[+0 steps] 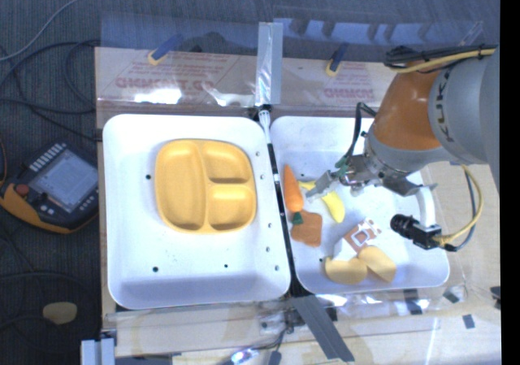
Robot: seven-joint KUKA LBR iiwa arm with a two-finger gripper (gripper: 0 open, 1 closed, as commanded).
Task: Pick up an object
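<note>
A: Two white bins lie side by side on the tabletop (114,63) in the camera view, and we see the left bin (130,266) bearing a yellow divided tray (205,184) near its middle.

B: The right bin (435,270) holds the small things. We count an orange carrot (292,188) along its left wall, a green-tipped orange piece (306,228) just below that, a yellow banana-like piece (333,208) beside them, a small red and white item (362,234) further right, and two tan rounded pieces (361,266) touching each other near the front wall.

A: The arm (439,111) reaches in from the right, its orange band above the wrist, and the claw (325,184) sits low over the right bin, just above the yellow piece and right of the carrot.

B: We see a grey finger (319,185) pointing left, yet whether the claw is spread or pressed together we cannot tell. Nothing shows between its fingers.

A: A handheld controller (49,186) lies on the floor, left of the tabletop.
</note>
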